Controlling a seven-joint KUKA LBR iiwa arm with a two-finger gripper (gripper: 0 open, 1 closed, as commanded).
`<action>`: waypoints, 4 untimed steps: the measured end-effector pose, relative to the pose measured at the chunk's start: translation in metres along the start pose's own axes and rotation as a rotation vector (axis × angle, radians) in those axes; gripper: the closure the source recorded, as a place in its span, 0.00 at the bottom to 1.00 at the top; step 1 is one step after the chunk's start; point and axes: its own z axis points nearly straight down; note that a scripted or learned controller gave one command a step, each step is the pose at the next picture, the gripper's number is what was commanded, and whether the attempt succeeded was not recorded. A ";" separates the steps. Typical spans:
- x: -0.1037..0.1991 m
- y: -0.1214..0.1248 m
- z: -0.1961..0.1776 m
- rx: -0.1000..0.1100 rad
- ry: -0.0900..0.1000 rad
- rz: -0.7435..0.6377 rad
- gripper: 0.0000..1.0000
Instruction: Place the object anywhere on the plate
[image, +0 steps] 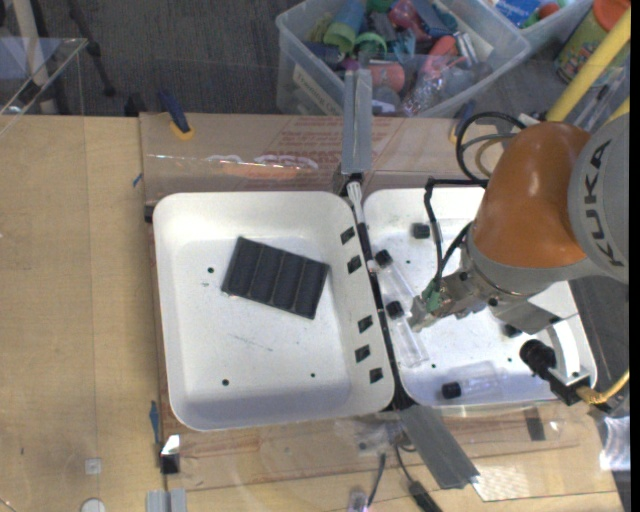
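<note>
A dark grey ribbed rectangular plate (275, 277) lies flat in the left bin (190, 390), towards its upper middle, with nothing on it. My gripper (428, 308) hangs under the orange-banded wrist over the right bin (480, 395), close to the divider between the bins. Right below it, against the divider, lies a pale see-through piece (410, 343); the view is too unclear to say whether the gripper touches it. The wrist hides much of the right bin's floor.
Small black bits lie in the right bin at the top (420, 230), by the divider (382, 257) and near the front (452, 388). Black clips (362, 323) line the divider. A clear tub of toys (400, 45) stands behind the bins.
</note>
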 end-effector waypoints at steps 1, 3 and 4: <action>0.000 0.000 0.000 0.000 0.000 0.000 0.00; -0.001 0.001 -0.009 -0.001 0.000 0.001 0.00; -0.001 0.001 -0.019 -0.002 -0.001 0.001 1.00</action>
